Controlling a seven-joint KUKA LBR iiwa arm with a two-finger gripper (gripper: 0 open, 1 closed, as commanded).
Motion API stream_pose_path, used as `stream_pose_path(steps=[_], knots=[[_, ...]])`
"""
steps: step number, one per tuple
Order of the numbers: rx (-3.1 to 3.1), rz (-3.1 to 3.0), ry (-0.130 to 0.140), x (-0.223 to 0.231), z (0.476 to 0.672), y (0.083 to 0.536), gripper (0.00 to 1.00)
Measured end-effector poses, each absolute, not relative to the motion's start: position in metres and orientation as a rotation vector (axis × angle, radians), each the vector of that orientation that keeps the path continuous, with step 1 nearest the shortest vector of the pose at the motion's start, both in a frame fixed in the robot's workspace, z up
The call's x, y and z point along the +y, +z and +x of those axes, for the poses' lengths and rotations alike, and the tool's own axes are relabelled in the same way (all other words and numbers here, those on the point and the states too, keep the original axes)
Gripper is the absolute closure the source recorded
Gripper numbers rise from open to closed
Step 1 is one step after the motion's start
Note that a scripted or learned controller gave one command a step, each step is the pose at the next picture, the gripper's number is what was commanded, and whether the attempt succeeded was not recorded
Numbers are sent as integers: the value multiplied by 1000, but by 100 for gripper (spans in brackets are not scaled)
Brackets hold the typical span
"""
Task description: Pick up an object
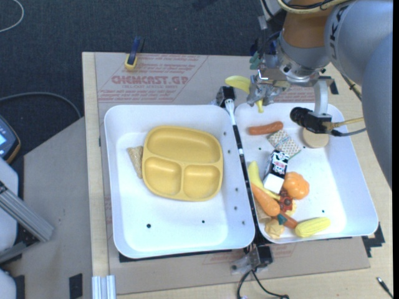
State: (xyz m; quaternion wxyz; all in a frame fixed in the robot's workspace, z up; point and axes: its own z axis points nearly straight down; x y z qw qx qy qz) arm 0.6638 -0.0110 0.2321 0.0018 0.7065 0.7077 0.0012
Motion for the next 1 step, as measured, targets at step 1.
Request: stream_pose_path(steps=[1], knots=[[2222, 2221, -1, -8, 657, 235, 100]])
